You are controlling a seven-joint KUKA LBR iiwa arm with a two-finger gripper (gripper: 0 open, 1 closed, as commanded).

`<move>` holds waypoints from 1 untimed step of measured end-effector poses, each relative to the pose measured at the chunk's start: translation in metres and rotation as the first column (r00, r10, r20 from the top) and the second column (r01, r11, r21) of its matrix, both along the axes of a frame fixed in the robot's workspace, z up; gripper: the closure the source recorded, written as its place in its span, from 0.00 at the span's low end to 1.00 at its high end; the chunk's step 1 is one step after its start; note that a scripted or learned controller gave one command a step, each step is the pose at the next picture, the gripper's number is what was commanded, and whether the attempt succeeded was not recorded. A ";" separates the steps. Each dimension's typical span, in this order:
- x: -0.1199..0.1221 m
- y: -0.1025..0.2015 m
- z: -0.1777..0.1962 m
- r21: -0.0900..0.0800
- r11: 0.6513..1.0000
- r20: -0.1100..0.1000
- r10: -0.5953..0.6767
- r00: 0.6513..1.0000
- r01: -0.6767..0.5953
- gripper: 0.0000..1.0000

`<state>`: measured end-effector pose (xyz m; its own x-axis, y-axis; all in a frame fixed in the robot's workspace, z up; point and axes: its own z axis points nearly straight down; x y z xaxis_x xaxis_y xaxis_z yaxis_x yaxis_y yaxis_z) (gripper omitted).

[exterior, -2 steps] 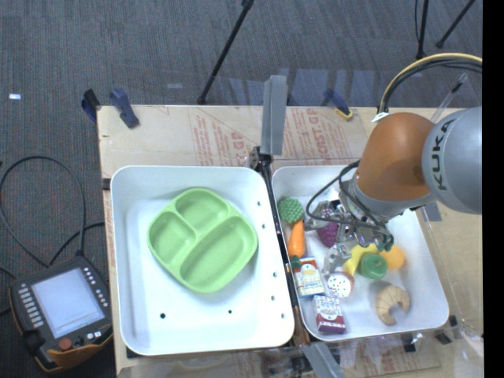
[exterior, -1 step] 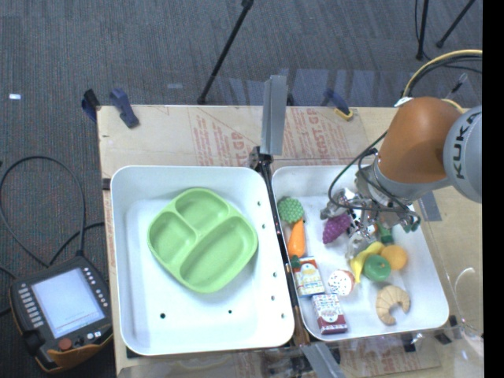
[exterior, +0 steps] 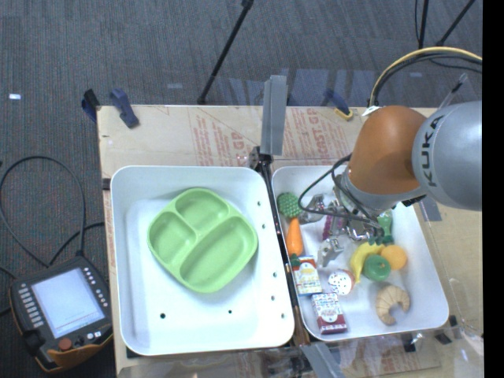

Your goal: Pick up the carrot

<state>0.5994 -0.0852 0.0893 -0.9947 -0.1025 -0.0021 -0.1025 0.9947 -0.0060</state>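
Observation:
The carrot (exterior: 294, 237) is a short orange piece lying lengthwise along the left wall of the right bin (exterior: 425, 290), just below a round green textured item (exterior: 288, 204). My gripper (exterior: 331, 246) hangs low over the middle of the right bin, a little to the right of the carrot and apart from it. The orange wrist band and grey arm above it cover the bin's upper right part. Nothing shows held in the gripper.
Around the gripper lie a yellow banana (exterior: 361, 258), a green apple (exterior: 376, 268), an orange fruit (exterior: 394, 256), a croissant (exterior: 391, 302), a white ball (exterior: 339, 282) and two small cartons (exterior: 306, 275). The left bin (exterior: 134, 305) holds a green divided plate (exterior: 203, 239).

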 end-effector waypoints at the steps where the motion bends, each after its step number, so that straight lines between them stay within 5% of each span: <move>1: -0.116 0.039 0.100 0.006 0.990 0.002 0.137 0.991 -0.137 0.00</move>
